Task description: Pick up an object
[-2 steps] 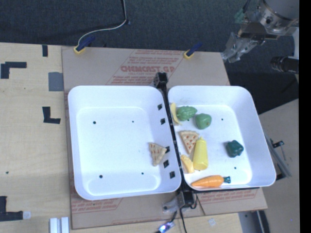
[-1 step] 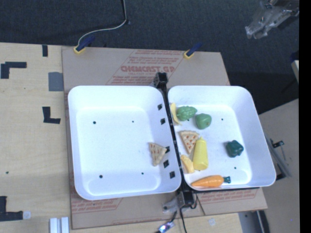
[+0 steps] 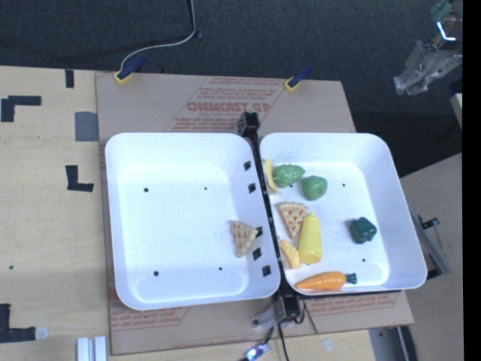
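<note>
From above, two glossy white plastic bins sit side by side on a cardboard sheet (image 3: 225,104). The left bin (image 3: 150,201) carries one ridged, tan waffle wedge (image 3: 243,238) near its right wall. The right bin (image 3: 376,201) holds smooth toy food: a second waffle wedge (image 3: 292,217), a yellow bottle (image 3: 309,238), two rounded light-green pieces (image 3: 288,175) (image 3: 313,187), a dark green lump (image 3: 362,230) and an orange carrot (image 3: 323,280) along the near wall. The gripper (image 3: 421,70) hangs at upper right, well apart from both bins; how its pincer stands I cannot tell.
</note>
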{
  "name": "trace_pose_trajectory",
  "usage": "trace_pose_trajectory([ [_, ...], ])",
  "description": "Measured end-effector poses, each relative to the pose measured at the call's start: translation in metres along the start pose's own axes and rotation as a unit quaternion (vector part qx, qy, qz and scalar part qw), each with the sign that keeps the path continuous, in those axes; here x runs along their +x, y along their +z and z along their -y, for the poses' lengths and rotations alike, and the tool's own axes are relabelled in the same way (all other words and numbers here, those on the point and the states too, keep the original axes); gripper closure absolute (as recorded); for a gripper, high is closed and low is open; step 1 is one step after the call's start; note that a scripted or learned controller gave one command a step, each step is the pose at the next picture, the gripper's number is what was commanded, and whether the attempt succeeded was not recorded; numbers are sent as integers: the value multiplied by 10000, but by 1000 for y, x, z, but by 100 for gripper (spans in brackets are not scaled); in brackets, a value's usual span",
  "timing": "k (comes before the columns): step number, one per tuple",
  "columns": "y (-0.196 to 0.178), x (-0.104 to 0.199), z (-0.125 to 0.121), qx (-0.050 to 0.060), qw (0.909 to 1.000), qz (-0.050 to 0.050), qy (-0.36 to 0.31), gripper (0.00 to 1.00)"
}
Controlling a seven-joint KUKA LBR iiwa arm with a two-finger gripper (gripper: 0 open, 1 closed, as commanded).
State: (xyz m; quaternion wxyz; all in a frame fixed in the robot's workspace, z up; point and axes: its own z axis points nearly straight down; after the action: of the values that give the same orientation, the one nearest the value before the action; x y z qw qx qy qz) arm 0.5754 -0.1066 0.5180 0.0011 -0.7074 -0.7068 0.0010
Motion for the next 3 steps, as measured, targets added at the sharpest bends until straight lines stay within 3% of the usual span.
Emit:
trace_pose_trajectory([
  [1,22,-24,37,-2,10000,1,2,100],
  [2,-19,-35,7,-38,10000,16,-7,100],
  [3,-17,-46,51,-10,10000,0,-6,100],
])
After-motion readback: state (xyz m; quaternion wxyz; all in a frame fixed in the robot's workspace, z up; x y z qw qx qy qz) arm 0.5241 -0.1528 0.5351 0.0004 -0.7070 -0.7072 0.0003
